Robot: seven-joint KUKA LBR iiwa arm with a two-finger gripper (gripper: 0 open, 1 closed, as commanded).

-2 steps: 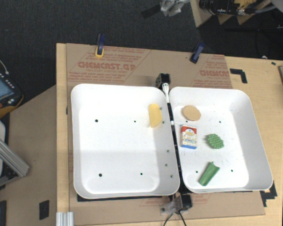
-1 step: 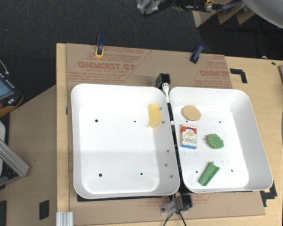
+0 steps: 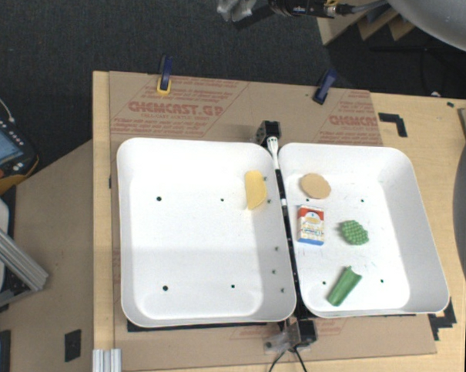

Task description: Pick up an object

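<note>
Left bin [image 3: 138,239]: one yellow piece [image 3: 254,190], near its right wall. Right bin [image 3: 416,228]: tan round disc [image 3: 315,186]; small red-and-white carton [image 3: 311,225] below it; green knobbly ball [image 3: 354,233] beside the carton; green cylinder [image 3: 343,286] nearest the front. Pincer [image 3: 239,4]: at the top edge, beyond the desk [image 3: 104,137], well apart from all items; opening cannot be told.

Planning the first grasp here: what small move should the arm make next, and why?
Probably bring the gripper down from the top edge of the view toward the right bin, over the green cylinder. The gripper is far from both bins and nothing is grasped yet. That cylinder lies apart from the small carton and the round green piece, leaving room around it.
</note>
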